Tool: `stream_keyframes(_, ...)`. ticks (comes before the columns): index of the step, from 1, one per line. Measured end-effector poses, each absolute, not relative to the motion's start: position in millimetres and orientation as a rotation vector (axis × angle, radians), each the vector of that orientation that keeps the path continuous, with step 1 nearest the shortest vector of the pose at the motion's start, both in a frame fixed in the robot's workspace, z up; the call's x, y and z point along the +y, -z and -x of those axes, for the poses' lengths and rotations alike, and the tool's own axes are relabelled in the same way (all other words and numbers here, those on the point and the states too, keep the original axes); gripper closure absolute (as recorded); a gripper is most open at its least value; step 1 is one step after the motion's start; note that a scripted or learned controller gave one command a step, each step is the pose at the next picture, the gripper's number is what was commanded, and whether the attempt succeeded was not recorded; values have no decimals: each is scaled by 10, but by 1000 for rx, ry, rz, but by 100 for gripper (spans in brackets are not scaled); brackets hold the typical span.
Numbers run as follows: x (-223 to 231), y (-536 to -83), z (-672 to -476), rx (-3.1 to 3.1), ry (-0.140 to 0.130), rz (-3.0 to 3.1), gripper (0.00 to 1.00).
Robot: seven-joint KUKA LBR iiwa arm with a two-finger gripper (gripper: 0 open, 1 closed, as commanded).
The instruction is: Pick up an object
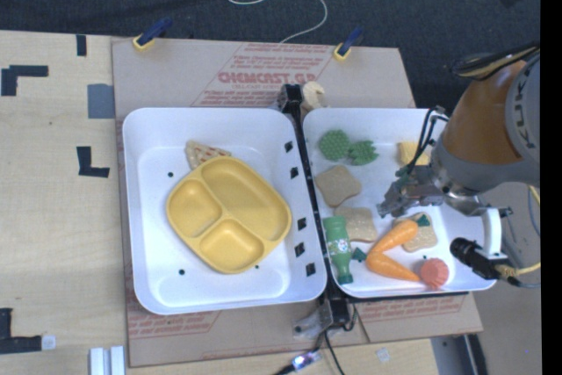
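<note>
Two shallow white bins are being shown side by side on a cardboard sheet (263,75) laid over the bench. The left bin (140,189) is being occupied by a yellow divided tray (228,213), lying at a slant in the middle of the frame, with a waffle-patterned piece (202,154) partly tucked under its upper left edge.

The right bin (369,113) is being crowded with toy food. A green broccoli piece (344,147) is lying toward its upper left, a slice of bread (337,185) just below it, and a yellow piece (407,154) near the upper right, partly hidden by the arm. A green bottle (337,247) is lying along the bin's left wall at the lower centre of the frame. An orange carrot (392,252) is lying at the lower right beside a pale toast slice (358,224), and a red strawberry-like piece (433,273) is resting just beside the carrot's lower end.

The grey and orange arm is being extended in from the right of the frame, with the gripper (402,199) hanging over the middle of the right bin, just above the carrot. Whether it is released or clenched cannot be told, and nothing is being seen grasped in it.
</note>
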State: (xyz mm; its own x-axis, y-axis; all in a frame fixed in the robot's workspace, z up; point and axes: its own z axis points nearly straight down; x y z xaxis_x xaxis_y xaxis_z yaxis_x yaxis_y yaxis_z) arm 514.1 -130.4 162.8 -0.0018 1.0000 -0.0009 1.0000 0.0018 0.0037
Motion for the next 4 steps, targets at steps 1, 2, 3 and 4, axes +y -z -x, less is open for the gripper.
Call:
stream_keyframes(1, -1196, -2128, -5159, 2223, -3, -2217, 100)
stream_keyframes(2, -1190, -2248, -5162, 2223, 0, -2220, 100)
stream_keyframes(3, -759, -2206, -5573, 2229, -1, -2215, 100)
stream_keyframes(4, -615, -2294, -5903, 2225, -1, -2217, 100)
